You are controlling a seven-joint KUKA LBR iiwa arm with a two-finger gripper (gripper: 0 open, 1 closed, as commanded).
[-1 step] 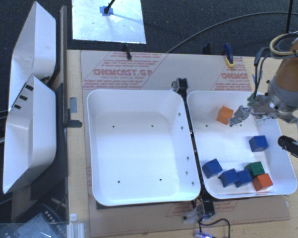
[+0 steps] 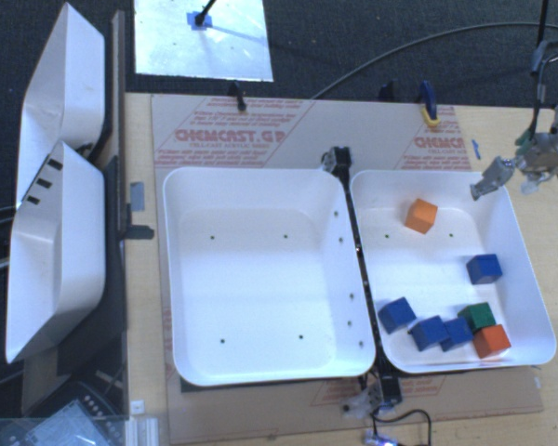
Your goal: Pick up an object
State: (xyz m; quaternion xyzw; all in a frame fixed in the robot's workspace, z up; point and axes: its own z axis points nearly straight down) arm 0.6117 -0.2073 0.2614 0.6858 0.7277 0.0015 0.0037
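Two white bins sit side by side on the bench, and every block, from the orange cube (image 2: 421,215) to the near-right blue cluster (image 2: 428,325), lies in the right bin (image 2: 530,277), so the gripper (image 2: 511,170) hovers at its far-right corner, grasping nothing.

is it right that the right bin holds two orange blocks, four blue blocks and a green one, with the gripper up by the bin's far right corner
Not quite: the camera view shows three blue blocks, not four. The rest stands: the right bin holds two orange blocks and a green one, with the gripper up by the bin's far right corner.
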